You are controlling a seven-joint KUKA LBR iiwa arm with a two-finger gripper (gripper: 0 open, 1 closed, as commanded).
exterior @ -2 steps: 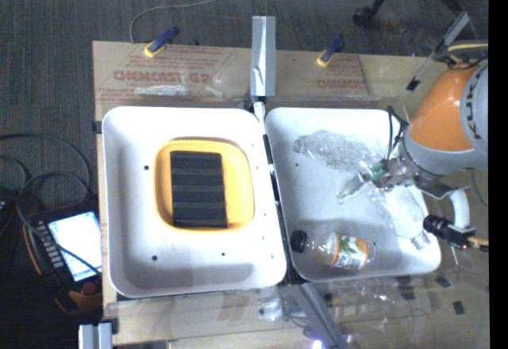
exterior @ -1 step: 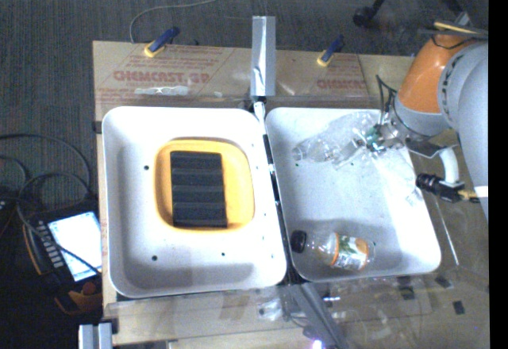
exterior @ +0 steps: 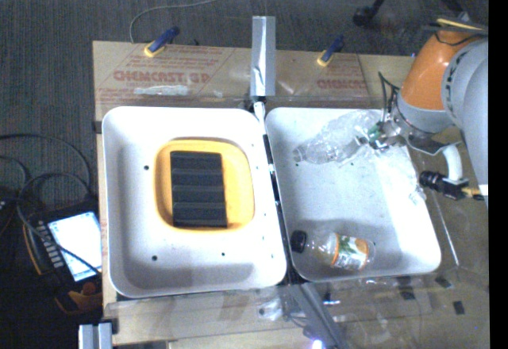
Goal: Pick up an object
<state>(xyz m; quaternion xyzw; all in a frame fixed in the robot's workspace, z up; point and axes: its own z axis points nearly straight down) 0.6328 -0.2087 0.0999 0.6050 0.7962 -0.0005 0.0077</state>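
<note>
The arm (exterior: 456, 90) leans over the right bin's (exterior: 397, 205) far corner — beside the crumpled clear bottle (exterior: 333, 141), likely its target; jaws' state: cannot tell.

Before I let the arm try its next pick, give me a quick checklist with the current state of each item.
1. Target in the right bin: ok. A crumpled clear bottle lies in its far half, and a bottle with an orange label lies on its side near the front wall.
2. The two bottles are apart: ok.
3. Gripper position: ok, at the crumpled bottle's right end.
4. Jaws open or shut: cannot tell, too small and hidden by the wrist.
5. Anything held already: cannot tell.
6. Left bin: ok, the yellow tray with a black insert sits flat in its middle, away from the arm.
</note>
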